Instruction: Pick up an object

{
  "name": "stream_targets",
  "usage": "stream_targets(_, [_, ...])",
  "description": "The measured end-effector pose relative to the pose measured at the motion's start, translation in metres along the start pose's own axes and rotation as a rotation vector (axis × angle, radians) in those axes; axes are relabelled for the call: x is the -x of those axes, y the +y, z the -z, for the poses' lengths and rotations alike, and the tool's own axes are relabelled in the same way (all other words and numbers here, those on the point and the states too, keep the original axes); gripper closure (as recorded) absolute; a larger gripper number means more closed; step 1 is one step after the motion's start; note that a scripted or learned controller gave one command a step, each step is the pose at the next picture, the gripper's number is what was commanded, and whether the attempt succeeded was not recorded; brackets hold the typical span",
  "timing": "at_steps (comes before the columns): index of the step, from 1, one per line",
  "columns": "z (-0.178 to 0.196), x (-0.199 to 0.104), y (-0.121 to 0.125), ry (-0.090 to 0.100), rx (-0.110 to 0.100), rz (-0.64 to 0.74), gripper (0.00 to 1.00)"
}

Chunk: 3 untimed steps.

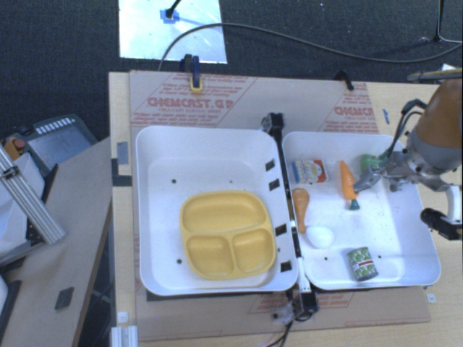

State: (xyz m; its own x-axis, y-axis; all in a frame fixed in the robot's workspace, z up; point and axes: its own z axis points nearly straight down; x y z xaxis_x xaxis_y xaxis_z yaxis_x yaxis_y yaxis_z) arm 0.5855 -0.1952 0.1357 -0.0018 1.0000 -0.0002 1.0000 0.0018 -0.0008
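The carrot (348,181) lies in the right bin (412,262), orange with its green end toward the near side, in the upper middle of the bin floor. The gripper (367,180) hangs just right of it, its tips close beside the carrot; whether they are spread or closed, or touching the carrot, I cannot tell. Something green (370,162) sits just behind the gripper, partly hidden by it.

Left of the carrot lies a small packet (309,170), white with red. Below that, near the bin's left wall, a drumstick (300,204) points toward the near side, and an egg (319,236) lies just beside its lower end. A green can (362,263) lies on its side, well apart from the rest, near the front rim.

The arm (440,132) comes in from the right, its orange band above the grey wrist.

The left bin (159,194) holds a yellow tray (228,233) with three compartments, sitting toward the near right corner.
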Motion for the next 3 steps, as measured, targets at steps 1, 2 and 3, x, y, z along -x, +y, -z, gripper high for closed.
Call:
stream_targets(1, [0.014, 0.001, 0.002, -0.002, 0.006, 0.001, 1.0])
stream_targets(2, [0.069, 0.011, -0.001, -0.003, 0.008, -0.002, 1.0])
stream_targets(3, [0.114, 0.009, 0.003, -0.002, 0.008, 0.003, 1.0])
